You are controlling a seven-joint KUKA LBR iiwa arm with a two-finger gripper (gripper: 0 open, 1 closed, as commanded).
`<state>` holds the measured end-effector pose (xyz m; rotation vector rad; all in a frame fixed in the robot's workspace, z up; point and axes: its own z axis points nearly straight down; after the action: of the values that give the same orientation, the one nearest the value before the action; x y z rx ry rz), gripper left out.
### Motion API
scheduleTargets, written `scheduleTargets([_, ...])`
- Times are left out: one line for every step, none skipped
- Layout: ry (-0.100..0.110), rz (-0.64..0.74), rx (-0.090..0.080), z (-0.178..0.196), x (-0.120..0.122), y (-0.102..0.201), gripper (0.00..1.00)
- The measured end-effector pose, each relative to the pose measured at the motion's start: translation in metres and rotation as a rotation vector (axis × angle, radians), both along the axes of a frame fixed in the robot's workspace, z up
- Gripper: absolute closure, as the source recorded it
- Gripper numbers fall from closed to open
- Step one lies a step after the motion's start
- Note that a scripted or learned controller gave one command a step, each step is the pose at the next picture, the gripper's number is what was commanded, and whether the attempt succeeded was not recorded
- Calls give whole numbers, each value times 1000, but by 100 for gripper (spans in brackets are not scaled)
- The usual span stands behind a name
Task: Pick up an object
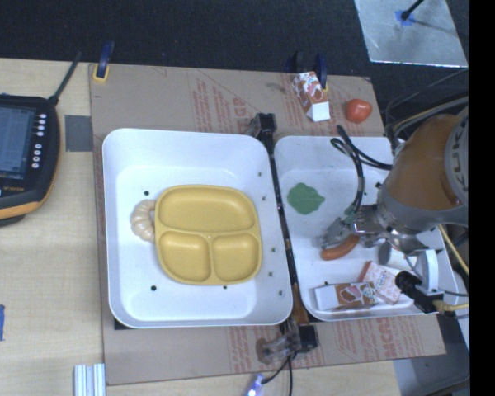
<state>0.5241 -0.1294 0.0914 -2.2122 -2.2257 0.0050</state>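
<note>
Gripper (340,236) low in the right bin (313,151), at a red sausage-shaped toy (340,249).
We cannot tell its finger state. The toy lies just under its tip, near the bin's middle; we should centre over it, then lift straight, clear of the nearby carton (359,291).

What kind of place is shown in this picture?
Probably a robotics lab bench: two shallow white plastic bins sit on brown cardboard, a grey arm with an orange band reaches in, and an orange-edged control pendant with a screen lies alongside.
</note>
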Motion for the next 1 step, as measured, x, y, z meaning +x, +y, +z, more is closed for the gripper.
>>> scheduleTargets([2, 4, -1, 10, 0, -1, 100])
